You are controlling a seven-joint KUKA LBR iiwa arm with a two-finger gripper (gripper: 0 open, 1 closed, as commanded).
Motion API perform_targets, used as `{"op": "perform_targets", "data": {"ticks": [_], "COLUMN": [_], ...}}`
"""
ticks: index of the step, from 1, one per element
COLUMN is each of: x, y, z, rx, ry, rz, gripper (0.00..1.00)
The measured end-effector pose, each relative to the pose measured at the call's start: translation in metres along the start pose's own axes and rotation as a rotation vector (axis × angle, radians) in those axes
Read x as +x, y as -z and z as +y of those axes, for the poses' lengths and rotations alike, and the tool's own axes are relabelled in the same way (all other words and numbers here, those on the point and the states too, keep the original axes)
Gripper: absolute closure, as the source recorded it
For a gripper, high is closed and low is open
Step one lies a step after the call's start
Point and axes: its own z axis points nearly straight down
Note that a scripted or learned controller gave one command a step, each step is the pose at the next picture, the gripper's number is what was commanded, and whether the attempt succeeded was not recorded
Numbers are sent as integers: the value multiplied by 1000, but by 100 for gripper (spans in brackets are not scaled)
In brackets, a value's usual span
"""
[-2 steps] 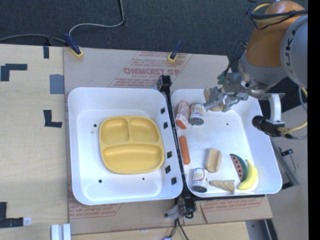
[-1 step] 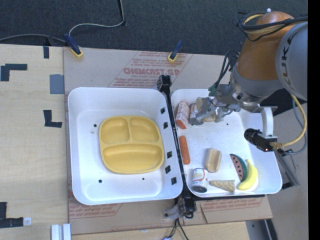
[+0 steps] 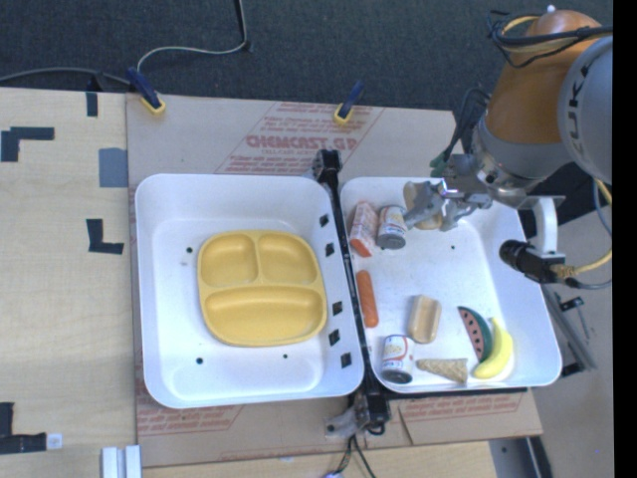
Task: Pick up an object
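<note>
White plastic bins: two shallow trays with rounded corners sit side by side on the tabletop [image 3: 60,267]; the left bin [image 3: 164,366] and the right bin [image 3: 542,361] touch along a black clip-studded seam.
Yellow plate: a glossy, three-compartment plate [image 3: 263,288] lies flat at the centre of the left bin.
Arm: grey metal with an orange band [image 3: 537,68] enters from 3 o'clock and ends over the right bin's 12 o'clock area.
Hand: the metallic hand [image 3: 430,207] hangs low over the top of the right bin; whether its fingers are parted or closed cannot be told, and nothing is visibly held.
Cans: a small cylindrical can with a red label [image 3: 390,227] lies just beside the hand at 9 o'clock; a red-and-white packet [image 3: 361,229] lies next to it against the seam.
Carrot-like stick: an orange, smooth stick [image 3: 367,299] lies along the seam at the bin's 9 o'clock.
Bread-like block: a tan block [image 3: 425,319] rests near the centre.
Lower items: a small jar [image 3: 396,358] at 7 o'clock, a tan wedge [image 3: 444,368] at 6 o'clock, a watermelon slice [image 3: 479,333] and a banana [image 3: 497,355] touching at 5 o'clock.
Surface: pale wood tabletop under a brown printed cardboard sheet [image 3: 284,142] held by yellow clamps.
Room: dark carpet [image 3: 348,18] beyond, crossed by a thin cable.
</note>
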Motion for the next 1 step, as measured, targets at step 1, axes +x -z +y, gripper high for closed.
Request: {"op": "perform_targets", "data": {"ticks": [1], "x": [-1], "y": [5], "z": [5], "rx": [0], "ry": [1], "rz": [1], "gripper": [100]}}
